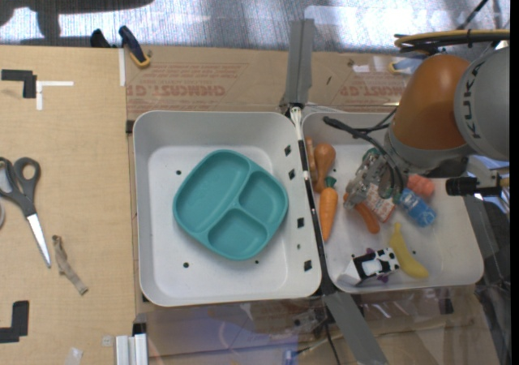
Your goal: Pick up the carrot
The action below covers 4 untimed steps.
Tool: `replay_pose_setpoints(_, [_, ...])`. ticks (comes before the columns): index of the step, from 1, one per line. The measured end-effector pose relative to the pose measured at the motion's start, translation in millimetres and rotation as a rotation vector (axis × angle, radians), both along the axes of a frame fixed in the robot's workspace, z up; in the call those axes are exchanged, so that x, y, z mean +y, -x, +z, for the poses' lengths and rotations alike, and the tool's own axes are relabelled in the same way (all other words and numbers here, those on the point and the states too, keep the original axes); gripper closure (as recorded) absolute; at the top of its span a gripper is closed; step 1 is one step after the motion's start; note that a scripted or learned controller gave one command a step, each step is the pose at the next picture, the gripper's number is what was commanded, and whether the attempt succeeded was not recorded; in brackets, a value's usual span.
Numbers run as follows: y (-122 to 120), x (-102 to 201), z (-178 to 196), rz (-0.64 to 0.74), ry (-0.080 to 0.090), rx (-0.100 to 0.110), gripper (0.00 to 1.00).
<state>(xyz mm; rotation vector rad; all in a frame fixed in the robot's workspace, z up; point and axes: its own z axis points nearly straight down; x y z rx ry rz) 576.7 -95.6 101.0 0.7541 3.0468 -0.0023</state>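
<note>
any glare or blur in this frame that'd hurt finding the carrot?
Camera view: carrot sharp and evenly lit against the right bin's left wall; bright sunlight patches stay on the floor at the top; the gripper looks slightly soft and cluttered; the arm casts only faint shadow into the bin.

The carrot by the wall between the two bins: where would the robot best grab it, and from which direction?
Probably across the thick orange middle of the carrot, coming straight down from above. It lies flat and lengthwise along the right bin's left wall, green top toward the far end, so the end effector should close across its narrow width. The wall crowds one side, leaving little finger room there.
</note>
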Motion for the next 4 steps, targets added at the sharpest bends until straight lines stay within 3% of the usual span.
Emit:
replay_pose_setpoints(1, [38,92,91,-0.295,-0.001,0.001,1.00])
replay_pose_setpoints(2, [38,92,90,-0.295,-0.001,0.001,0.00])
replay_pose_setpoints(3, [62,72,90,-0.588,-0.001,0.004,0.00])
replay_pose_setpoints(4, [25,60,90,-0.663,0.000,0.003,0.00])
